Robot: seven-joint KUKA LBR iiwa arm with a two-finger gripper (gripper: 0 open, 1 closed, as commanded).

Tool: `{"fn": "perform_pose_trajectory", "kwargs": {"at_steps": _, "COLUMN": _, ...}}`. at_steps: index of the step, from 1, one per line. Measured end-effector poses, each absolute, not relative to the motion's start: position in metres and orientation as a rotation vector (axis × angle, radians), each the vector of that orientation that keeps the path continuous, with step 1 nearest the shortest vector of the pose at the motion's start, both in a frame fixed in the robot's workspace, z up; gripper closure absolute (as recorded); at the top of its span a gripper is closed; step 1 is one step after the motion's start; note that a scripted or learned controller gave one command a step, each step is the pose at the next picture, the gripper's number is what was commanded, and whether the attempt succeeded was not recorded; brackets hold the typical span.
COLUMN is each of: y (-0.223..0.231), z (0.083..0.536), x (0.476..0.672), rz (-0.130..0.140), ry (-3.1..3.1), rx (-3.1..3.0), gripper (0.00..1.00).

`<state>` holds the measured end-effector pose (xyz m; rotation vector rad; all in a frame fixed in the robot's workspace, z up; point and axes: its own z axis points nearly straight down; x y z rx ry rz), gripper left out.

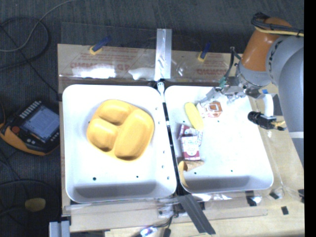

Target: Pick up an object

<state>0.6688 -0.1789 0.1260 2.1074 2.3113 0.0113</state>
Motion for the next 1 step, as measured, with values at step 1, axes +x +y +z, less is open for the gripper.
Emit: {"fn": "perform_pose_trajectory", "kwargs": {"at_steps": 1, "y": -0.1845, "z": 0.1112, "x": 0.6807, "rz": 0.028, "ry": 2.46, "rx": 1.929, "gripper": 0.0}}
